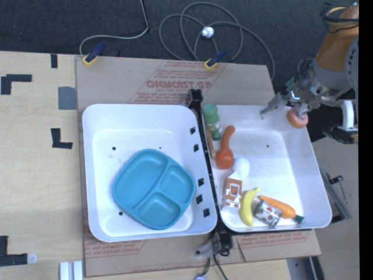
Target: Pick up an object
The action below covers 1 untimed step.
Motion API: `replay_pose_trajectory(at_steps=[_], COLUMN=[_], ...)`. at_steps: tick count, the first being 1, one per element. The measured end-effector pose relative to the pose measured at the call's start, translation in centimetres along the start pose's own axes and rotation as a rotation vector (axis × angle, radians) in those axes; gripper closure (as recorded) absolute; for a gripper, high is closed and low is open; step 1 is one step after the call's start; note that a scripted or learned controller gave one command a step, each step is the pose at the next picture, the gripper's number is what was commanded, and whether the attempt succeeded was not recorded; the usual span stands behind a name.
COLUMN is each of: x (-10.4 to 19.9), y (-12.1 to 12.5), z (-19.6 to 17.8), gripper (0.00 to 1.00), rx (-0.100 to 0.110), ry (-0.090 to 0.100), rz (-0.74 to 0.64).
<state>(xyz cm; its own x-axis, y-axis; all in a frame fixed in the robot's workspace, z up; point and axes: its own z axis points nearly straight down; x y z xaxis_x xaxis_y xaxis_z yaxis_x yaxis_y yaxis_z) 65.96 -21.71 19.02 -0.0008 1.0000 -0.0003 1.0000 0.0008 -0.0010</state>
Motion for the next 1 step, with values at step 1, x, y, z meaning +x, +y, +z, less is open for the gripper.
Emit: replay_pose_trajectory(at_steps=[1], x=[5.82], y=[-0.88], z=[4.53], gripper=[0.00], rx=[0.005], ry=[0.002], rz=[-0.004])
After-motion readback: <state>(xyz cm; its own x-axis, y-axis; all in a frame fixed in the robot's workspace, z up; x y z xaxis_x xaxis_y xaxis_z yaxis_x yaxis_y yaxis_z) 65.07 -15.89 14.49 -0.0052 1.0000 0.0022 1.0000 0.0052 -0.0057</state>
